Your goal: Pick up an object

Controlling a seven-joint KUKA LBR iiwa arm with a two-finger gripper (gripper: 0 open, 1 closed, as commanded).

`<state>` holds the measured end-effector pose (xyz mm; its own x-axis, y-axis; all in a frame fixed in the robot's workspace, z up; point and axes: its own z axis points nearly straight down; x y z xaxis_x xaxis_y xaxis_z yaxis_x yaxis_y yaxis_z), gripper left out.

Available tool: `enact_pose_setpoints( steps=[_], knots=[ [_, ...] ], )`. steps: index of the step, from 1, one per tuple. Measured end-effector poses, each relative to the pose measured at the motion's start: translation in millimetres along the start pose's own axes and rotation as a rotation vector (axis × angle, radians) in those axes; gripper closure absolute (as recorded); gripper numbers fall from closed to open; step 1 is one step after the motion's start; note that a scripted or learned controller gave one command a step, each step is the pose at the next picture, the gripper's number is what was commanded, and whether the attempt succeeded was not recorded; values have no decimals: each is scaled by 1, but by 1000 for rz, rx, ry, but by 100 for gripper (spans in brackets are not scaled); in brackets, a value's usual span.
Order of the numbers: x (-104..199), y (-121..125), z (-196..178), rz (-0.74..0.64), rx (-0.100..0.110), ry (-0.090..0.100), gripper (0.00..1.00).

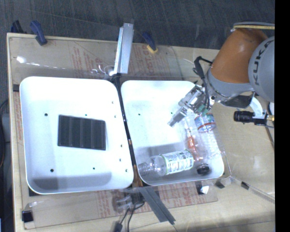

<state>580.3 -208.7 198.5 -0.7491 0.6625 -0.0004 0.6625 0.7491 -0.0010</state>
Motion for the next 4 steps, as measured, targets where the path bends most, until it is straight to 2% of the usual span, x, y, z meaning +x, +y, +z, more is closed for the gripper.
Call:
enact_pose_setpoints(
  steps=[1,2,3,4],
  knots=[
    [-1,1,-11,-3,0,-2,100],
    [-1,1,-11,-3,0,-2,0],
    [-1,2,-22,-7,0,-4,100],
    [24,37,36,-301,0,3,100]
  ],
)
